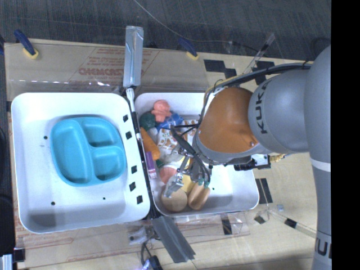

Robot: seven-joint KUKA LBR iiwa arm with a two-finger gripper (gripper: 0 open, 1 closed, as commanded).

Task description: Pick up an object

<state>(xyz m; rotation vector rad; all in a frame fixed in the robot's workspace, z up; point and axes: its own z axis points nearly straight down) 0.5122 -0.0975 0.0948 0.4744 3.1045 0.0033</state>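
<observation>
Gripper of the grey arm hung low in the right white plastic bin over tan bread-shaped toys; its grip could not be told.

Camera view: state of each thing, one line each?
Left bin: holds the tray.
Blue divided tray: upright, lying flat, compartments bare.
Right bin: cluttered with small toys along its left side.
Orange figure: lying at the bin's top edge.
Two tan bread-like pieces: side by side at the bottom edge.
Gripper: low over the clutter, above the tan pieces.
</observation>
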